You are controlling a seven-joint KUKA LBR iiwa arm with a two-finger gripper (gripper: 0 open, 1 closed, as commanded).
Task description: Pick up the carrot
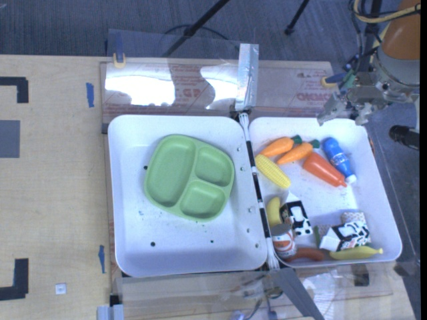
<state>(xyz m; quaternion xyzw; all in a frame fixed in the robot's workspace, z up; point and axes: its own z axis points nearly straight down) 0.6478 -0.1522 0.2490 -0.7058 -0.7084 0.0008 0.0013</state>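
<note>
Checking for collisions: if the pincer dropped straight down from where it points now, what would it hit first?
Probably the far rim of the right bin, not the carrots; the pincer hangs above that edge, though depth is unclear.

A divided plate (190, 177) lies in the left bin (127, 199). In the right bin (373, 199), two carrots (287, 149) lie left of a bottle (337, 157), behind a corncob (272, 171).
</note>
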